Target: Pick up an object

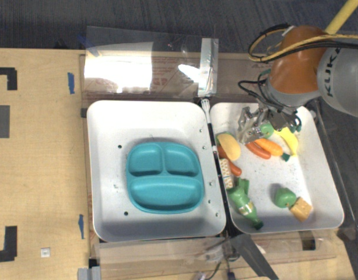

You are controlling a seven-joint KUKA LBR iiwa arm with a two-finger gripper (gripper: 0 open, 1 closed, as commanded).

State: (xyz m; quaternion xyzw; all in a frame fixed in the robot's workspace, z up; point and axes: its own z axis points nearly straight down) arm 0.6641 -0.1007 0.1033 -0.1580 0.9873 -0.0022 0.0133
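Toward the upper right of the frame, the metal two-finger tool [253, 123] sits low in the right white bin [322, 185], over an orange carrot-shaped toy [265, 148]; clutter hides its grip, so I cannot tell. Left, a teal divided plastic plate [164, 175] lies in the left white bin [103, 133] on the tan wooden table [36, 156].

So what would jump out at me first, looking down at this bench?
Probably the turquoise divided tray, lying alone in the left bin. Next, the grey arm with its orange band, reaching from the right so its hand hangs over a jumble of colourful toy food in the right bin.
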